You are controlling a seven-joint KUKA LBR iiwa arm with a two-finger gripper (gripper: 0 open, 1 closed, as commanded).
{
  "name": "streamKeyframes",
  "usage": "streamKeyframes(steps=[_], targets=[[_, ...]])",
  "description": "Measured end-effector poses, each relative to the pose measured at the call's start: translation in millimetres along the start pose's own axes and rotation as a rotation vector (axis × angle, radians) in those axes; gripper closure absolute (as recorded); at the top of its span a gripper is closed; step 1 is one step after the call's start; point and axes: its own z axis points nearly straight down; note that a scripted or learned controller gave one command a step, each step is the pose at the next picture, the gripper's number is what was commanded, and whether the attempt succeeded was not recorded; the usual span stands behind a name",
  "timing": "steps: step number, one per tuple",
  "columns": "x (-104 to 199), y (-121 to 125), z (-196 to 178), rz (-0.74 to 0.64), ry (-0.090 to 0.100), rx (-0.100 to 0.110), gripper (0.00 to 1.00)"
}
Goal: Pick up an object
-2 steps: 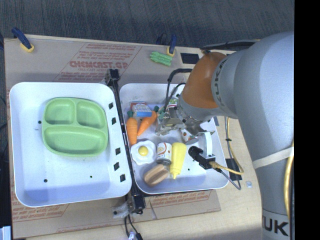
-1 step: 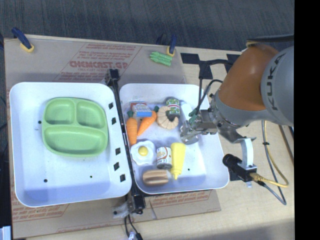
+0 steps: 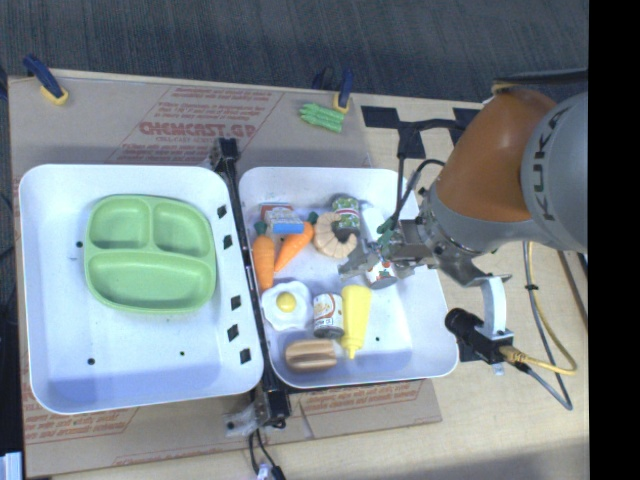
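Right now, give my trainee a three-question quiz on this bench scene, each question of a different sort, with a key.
1. True or false: the green divided plate lies in the same bin as the yellow mustard bottle.
2. Multiple choice: what sits right beside the fried egg, toward the arm? A) a small can B) a banana C) a spoon
3. Fill in: the gripper is over the ____ bin, as the camera view shows it.

Key:
1. False; the plate is in the left bin, the bottle in the right one.
2. A, the small can.
3. Right.
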Motion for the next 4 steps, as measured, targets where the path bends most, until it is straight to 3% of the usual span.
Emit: streamKeyframes(steps=[1, 2, 3, 4], targets=[[-22, 48, 126, -0.002, 0.002, 0.008, 0.0], [-22, 49, 115, -0.005, 0.0, 0.006, 1.0], [26, -3, -11, -0.002, 0.0, -0.002, 1.0], [-28, -18, 36, 0.0, 0.0, 0.005, 1.0]])
